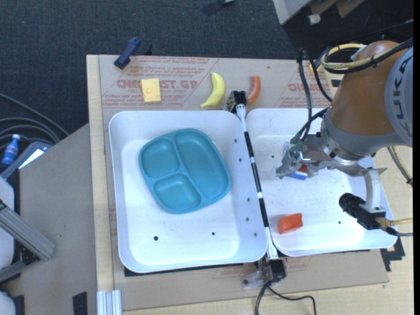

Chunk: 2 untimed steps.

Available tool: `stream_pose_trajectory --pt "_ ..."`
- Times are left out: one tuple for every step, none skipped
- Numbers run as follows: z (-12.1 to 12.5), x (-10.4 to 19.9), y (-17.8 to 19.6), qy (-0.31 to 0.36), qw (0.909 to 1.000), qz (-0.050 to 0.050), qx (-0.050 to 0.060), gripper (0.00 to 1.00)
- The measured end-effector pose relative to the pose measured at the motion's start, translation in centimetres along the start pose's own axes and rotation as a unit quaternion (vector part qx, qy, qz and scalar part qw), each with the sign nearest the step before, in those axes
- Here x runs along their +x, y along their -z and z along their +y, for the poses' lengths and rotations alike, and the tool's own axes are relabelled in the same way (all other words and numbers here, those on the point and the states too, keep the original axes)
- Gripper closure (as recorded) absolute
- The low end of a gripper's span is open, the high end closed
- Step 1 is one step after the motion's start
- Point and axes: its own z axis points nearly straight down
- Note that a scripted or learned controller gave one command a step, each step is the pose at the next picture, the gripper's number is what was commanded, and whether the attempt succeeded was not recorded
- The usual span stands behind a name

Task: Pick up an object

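Note:
My gripper (291,165) hangs low over the middle of the right bin (328,241), reaching in from the right. A small blue and red object (301,172) lies right at the gripper's tip, partly hidden by it, and I cannot tell whether it is held. An orange block (290,223) lies on the bin floor nearer the front, well apart from the gripper. A blue divided plate (184,170) rests in the left bin (131,241).
Behind the bins on the bench lie a yellow banana (213,90), an orange carrot-like piece (254,89) and a yellow block (150,91). A dark blue object (127,52) sits at the bench's back left edge. The divider (252,176) between the bins runs just left of the gripper.

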Motion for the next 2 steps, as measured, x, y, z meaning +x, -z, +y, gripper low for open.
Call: stream_pose_trajectory --pt "-3.6 8.9 2.6 0.0 1.0 0.0 0.002 1.0" --pt "0.2 3.8 5.0 -0.001 1.0 0.0 0.0 1.0"
